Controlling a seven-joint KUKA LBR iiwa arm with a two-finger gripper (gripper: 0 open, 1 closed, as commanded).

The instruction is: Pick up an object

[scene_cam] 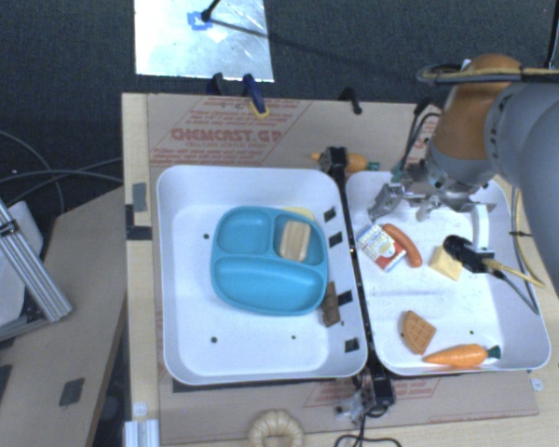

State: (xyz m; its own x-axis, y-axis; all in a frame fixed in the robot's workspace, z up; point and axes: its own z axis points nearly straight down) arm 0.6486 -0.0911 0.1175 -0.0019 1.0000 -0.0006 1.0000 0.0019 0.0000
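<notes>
One gripper (402, 203) open, hovering just above carton (376, 247), apart.

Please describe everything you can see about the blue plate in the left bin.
The blue plate looks like smooth plastic, rounded in outline and split by raised ridges into three compartments. It lies flat, right way up, near the middle of the left bin. A tan slice of bread rests in its upper right compartment.
</notes>
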